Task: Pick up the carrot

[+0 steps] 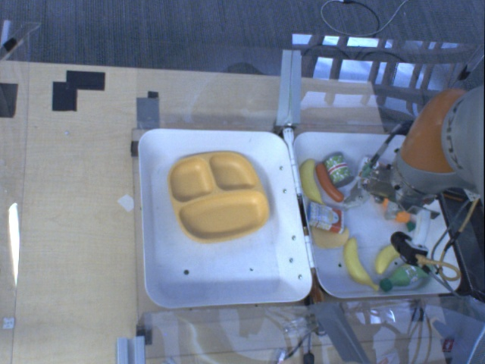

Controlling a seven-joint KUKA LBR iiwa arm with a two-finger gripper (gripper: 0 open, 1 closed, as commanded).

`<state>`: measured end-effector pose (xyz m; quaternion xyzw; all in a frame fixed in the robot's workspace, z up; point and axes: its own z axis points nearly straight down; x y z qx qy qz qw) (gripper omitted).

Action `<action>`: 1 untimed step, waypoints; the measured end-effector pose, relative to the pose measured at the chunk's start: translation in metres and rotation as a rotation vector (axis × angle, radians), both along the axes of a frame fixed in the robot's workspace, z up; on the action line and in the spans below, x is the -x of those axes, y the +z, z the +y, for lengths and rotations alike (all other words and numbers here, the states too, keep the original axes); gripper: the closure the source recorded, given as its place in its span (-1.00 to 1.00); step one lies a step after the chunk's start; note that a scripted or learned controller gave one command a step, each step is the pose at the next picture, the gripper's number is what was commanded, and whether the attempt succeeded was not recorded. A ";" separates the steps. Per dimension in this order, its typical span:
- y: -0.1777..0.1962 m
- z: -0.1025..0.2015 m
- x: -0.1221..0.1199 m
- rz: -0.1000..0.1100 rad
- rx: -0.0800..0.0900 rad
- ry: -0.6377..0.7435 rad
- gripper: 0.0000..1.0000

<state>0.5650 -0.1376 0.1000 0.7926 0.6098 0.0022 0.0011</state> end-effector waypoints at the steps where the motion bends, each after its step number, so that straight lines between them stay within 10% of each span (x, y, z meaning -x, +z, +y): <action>1: 0.009 0.001 0.000 0.001 0.000 0.006 1.00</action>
